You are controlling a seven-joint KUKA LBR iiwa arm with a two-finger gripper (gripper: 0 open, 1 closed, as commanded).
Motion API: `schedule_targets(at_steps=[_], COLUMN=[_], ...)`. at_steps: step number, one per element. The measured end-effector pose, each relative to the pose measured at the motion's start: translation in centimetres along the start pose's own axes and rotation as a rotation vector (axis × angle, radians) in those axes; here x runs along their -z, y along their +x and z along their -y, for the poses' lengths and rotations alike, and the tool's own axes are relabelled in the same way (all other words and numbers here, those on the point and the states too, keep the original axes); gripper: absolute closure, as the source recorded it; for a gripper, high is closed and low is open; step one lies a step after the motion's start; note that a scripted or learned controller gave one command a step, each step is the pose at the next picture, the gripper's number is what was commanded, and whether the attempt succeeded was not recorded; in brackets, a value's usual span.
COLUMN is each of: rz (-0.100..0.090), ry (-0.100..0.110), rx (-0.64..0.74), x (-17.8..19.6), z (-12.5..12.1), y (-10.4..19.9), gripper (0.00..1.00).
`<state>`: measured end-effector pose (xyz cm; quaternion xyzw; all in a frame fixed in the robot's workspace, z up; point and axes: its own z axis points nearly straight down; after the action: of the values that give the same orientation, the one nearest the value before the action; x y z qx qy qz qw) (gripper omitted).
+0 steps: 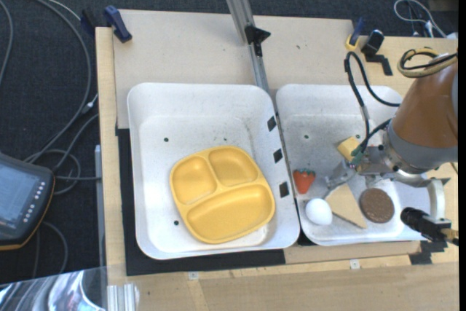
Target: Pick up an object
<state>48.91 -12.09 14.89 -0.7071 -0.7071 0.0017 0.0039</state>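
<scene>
Gripper sits low in the right bin, reached in from the right under the grey wrist and orange band of the arm. We see metal finger parts pointing left and downward toward the bin floor, but we cannot tell how wide they stand, since the wrist body covers their roots and the tips blur into the speckled white surface. We see nothing clamped between them.

Objects in the right bin lie close around the tool. We note a tan wedge-shaped piece directly below the tips, touching or nearly touching them; contact cannot be confirmed. A brown round disc lies just right of the wedge, beneath the wrist. A white egg rests at the wedge's left corner, near the bin's front wall. A red strawberry with a green top lies left of the tips, near the wall shared by the two bins. A small yellow item sits just above the tool, partly hidden by a black cable.

In the left bin we record a yellow divided plate, flat on the floor, well apart from the tool.
</scene>
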Motion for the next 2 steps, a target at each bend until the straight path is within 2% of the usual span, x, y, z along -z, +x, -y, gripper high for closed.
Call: schedule_targets(at_steps=[1,2], rz=[0.0,0.001], ry=[0.0,-0.008], rx=[0.0,0.001], x=[-5.3,-3.9], z=[0.1,-0.1], y=[0.1,0.1], gripper=[0.0,1.0])
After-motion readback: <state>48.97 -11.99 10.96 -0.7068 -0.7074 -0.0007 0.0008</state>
